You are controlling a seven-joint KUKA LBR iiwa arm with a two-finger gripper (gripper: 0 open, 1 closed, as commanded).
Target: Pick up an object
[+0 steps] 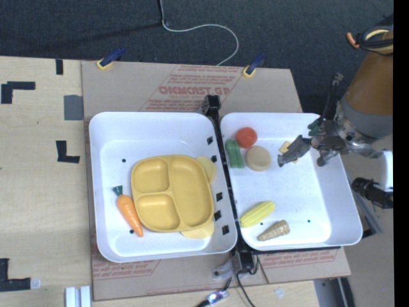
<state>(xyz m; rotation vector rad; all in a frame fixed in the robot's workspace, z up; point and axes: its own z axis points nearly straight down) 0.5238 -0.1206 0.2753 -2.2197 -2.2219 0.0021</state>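
In the right bin (332, 203) lie a red tomato (246, 136), a green cucumber (234, 153), a round beige potato (258, 158), a yellow corn cob (257, 213) and a beige cone-shaped piece (273, 230). My gripper (305, 153) hovers over the upper right part of this bin, just right of the potato. It is open, with its fingers spread and nothing between them. The grey arm with its orange band (374, 88) comes in from the right.
The left bin (102, 171) holds a yellow divided plate (172, 192) and an orange carrot (130, 213) beside it. A black divider clip (212, 104) sits between the bins. A white cable (204, 31) runs across the dark floor behind the bench.
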